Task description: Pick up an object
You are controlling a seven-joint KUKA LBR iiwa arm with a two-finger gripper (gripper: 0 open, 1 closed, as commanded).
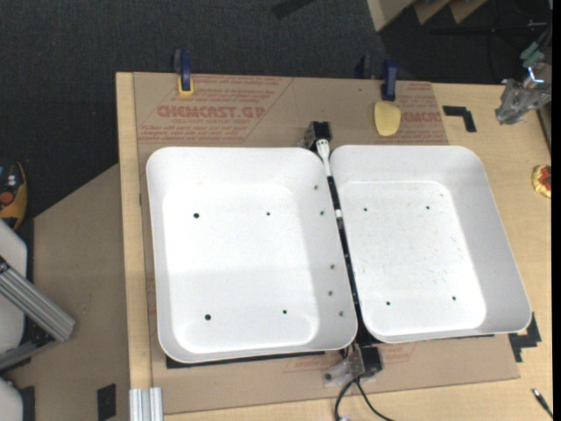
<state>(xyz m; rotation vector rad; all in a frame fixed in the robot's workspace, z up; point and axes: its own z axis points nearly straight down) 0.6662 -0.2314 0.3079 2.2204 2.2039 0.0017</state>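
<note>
A small red-and-yellow object point(543, 179) is cut off at the right edge.

Readable text on my counter is limited to the brown protective sheet point(289, 103) beneath the 2 white bins. Red print behind the left bin point(166, 235) reads "CHEMCAST GP", with the last letters less distinct. Finer red lines above and below that word are too small to read. Similar red print behind the right bin point(495, 244) is partly covered and too faint to read.
</note>
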